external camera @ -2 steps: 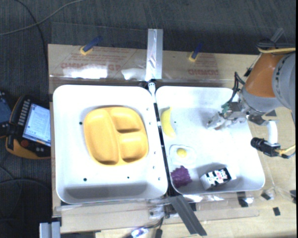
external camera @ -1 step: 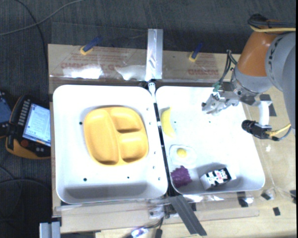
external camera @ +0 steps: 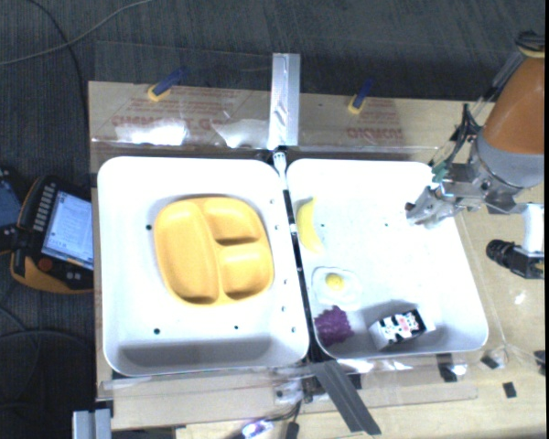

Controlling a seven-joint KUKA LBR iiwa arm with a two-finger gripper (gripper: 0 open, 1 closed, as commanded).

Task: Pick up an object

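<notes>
Two white bins (external camera: 119, 273) here. Left one's got one yellow divided plate (external camera: 215, 248). Right has four things: one banana (external camera: 306, 224), one fried egg (external camera: 335, 284), one purple grape bunch (external camera: 332, 323), one small patterned box (external camera: 398, 326).

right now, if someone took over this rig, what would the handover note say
Gripper: over the upper right part of the right bin, nothing seen between its fingers; open or shut is not readable.
Right bin: banana by the left wall, fried egg toy below it, purple grapes at the lower left, small black and white box near the bottom.
Left bin: yellow divided tray in the middle.
Done: nothing lifted yet.
Left: choose an object, descend, grasp, lift.
</notes>
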